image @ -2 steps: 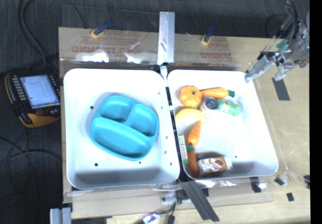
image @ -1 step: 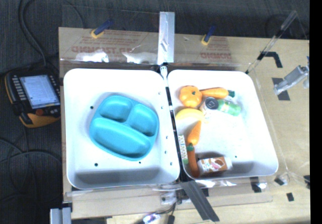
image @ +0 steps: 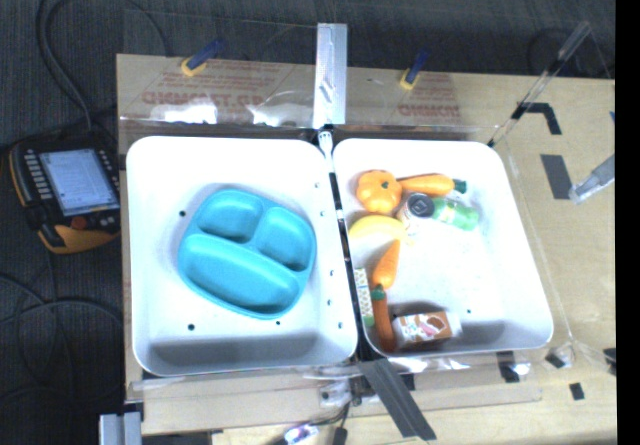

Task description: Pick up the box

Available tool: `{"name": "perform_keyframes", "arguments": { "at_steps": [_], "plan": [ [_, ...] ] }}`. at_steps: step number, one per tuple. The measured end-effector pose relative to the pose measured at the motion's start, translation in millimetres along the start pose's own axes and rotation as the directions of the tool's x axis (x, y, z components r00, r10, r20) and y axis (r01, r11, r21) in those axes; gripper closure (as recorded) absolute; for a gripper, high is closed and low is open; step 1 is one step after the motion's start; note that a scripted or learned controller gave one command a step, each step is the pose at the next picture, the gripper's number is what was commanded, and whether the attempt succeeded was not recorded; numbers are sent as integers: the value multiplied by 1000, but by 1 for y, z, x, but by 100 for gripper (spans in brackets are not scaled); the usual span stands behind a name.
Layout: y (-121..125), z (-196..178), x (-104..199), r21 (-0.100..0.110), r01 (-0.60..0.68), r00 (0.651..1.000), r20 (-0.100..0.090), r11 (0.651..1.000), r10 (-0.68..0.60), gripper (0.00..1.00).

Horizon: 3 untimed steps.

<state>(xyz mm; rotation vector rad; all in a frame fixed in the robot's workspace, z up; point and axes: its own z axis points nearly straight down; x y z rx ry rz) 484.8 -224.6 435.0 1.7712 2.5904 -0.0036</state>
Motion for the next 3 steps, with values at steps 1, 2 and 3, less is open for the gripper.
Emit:
{"name": "perform_keyframes", "arguments": {
  "at_steps": [1, 2, 3],
  "plan": [
    [19, 0, 46, -1, -81, 997, -2, 997, 81, 0],
    [0, 1, 1, 0, -21, 1000, -1, 1000, 21, 0],
    [2, -9, 0, -1, -20, 1000, 1, 1000, 20, 100]
  ]
}}
